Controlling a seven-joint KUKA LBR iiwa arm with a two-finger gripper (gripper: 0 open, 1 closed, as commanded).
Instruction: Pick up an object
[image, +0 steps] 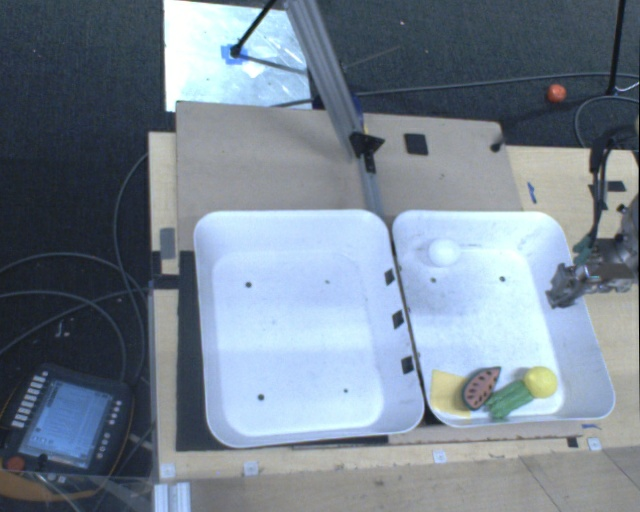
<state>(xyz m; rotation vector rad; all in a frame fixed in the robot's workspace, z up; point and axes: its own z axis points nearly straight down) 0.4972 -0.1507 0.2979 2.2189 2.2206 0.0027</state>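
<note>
From the camera above, you see two shallow white bins side by side on the surface. The left bin (290, 320) shows you bare white floor with a few small dark dots. The right bin (500, 300) carries all the loose things.

Look near the right bin's far left corner: a small white ball (443, 252) sits there, pale against the white floor and easy to miss. Along the near edge of the same bin you find a cluster. A yellow wedge (447, 392) lies closest to the near left corner, a brown slice with dark seeds (482, 386) rests against or partly over it, a green piece (509, 397) lies just beside that, and a yellow ball (541, 381) touches the green piece's far end, toward the near right corner.

The hand (562, 288) reaches in over the right bin's right edge, about midway along it, well apart from both the white ball and the near cluster. It is small and blurred here, so you cannot tell whether it stands wide or narrow; nothing is seen in its grasp.

A teach pendant (65, 420) lies on the floor beyond the surface's near left corner.
</note>
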